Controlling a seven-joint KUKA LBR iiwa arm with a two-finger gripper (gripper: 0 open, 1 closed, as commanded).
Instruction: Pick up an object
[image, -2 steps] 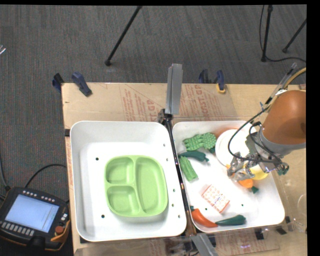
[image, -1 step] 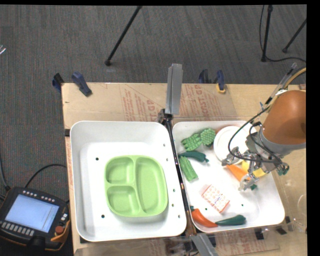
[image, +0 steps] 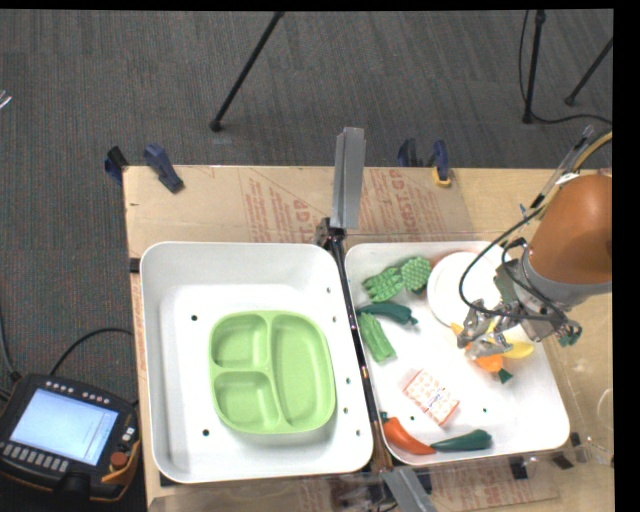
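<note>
My gripper (image: 487, 338) hangs low over the right side of the right bin (image: 545, 415), just past the edge of a white plate (image: 450, 285). Directly under and beside it lie a yellow piece (image: 520, 349) and an orange piece (image: 490, 363) with a green stem; whether the gripper touches them is unclear. Other pickable items lie in the same bin: a knobbly green toy (image: 398, 278), a dark green vegetable (image: 392, 312), a light green pod (image: 377, 339), a white-and-red box (image: 431, 397), a red-orange pepper (image: 405, 435) and a dark green pepper (image: 462, 440).
The left bin (image: 165, 300) holds a light green divided tray (image: 272, 372). A grey upright post (image: 348, 185) stands behind the seam between the bins. Cables loop from the arm's wrist over the plate. A teach pendant (image: 65, 432) lies at the lower left.
</note>
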